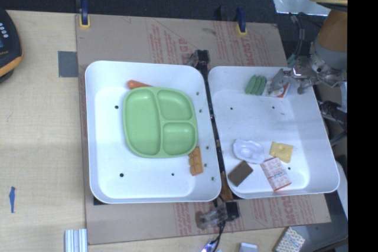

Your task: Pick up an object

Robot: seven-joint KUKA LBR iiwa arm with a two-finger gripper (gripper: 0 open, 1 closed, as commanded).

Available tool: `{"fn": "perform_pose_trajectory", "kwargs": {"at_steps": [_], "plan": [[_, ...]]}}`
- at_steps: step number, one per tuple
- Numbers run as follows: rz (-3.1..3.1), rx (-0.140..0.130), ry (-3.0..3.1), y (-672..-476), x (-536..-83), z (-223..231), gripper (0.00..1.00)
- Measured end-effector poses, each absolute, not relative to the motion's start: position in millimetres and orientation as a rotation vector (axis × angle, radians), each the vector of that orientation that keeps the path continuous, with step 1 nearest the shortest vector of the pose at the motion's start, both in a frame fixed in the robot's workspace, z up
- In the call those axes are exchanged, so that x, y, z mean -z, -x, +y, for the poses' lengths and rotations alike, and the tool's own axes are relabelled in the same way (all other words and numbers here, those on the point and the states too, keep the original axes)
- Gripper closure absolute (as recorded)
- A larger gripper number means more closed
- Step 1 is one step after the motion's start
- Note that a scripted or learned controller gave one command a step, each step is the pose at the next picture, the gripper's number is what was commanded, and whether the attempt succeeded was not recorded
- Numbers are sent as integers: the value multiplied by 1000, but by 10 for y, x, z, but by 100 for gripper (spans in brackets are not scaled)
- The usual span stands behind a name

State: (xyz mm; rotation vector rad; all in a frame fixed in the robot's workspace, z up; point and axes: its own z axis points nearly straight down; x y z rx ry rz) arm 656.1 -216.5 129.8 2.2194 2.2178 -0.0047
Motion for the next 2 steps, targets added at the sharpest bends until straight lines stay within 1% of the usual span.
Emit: {"fn": "perform_pose_trajectory", "kwargs": {"at_steps": [1,2], "plan": [[2228,4,-2215,-6566,-1387,-2131,100],[2230,5,-2214,-6565,-1382,-2129,0]]}}
